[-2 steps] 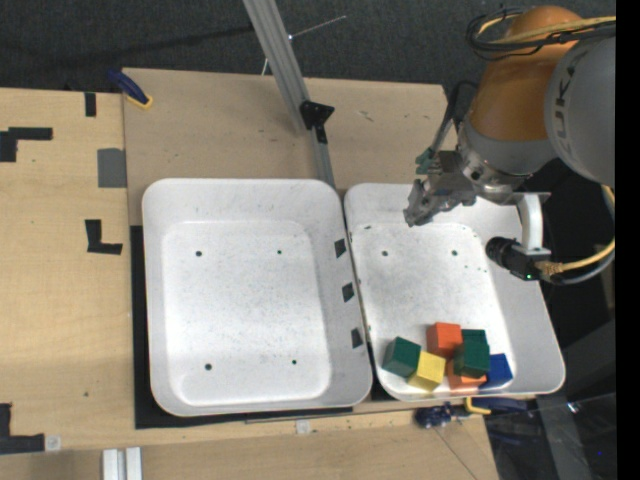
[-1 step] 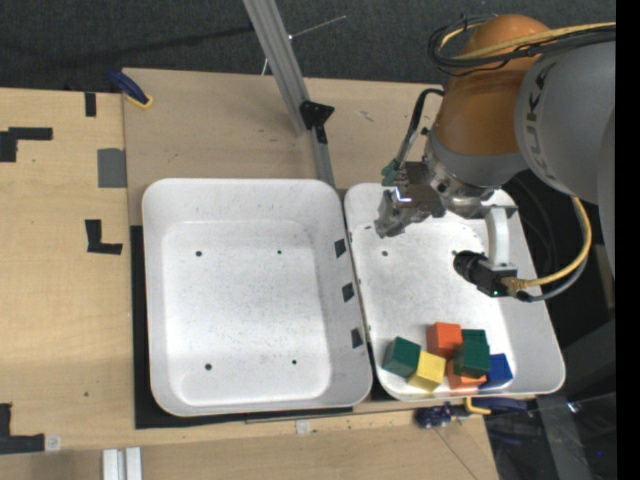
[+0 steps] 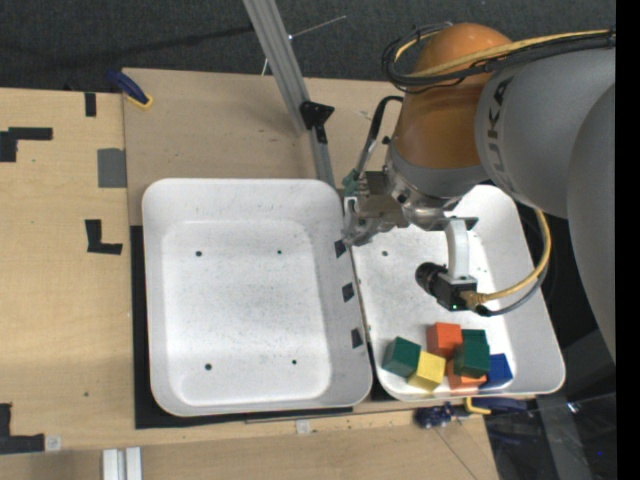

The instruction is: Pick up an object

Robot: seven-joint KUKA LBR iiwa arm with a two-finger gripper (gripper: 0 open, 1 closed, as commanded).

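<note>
Lying clustered in the near corner of the right bin (image 3: 396, 288), the coloured blocks (image 3: 447, 356) are judged light, rigid and smooth, best gripped across flat opposite faces; the end effector's (image 3: 354, 228) opening cannot be told.

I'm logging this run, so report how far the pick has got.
Done: nothing yet. The green block, yellow block and orange block lie with the others in the right bin's near corner. In hand: the claw hangs over that bin's far left side, beside the left bin, apart from the pile. Left: probably move to the pile, grip one block and lift it.
</note>
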